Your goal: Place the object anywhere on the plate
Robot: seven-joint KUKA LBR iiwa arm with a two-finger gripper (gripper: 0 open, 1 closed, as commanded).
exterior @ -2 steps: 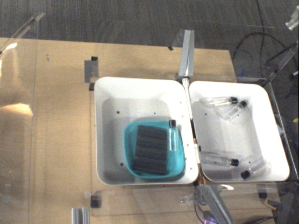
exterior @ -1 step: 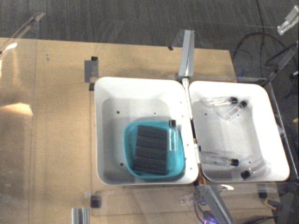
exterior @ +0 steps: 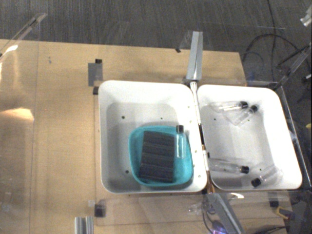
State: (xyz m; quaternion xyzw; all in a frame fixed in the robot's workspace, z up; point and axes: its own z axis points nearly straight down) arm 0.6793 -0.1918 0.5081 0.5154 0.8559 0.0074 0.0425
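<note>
We count one teal plate in the left bin, carrying one dark ridged block and one clear bottle; four clear bottles lie in the right bin

What I can claim of my own body is slight. Thin black cables, slender and curved, loop over the grey carpet at the upper right. They may be mine, though I cannot tell for sure. A pale grey bit at the right edge is too small to name.
</note>
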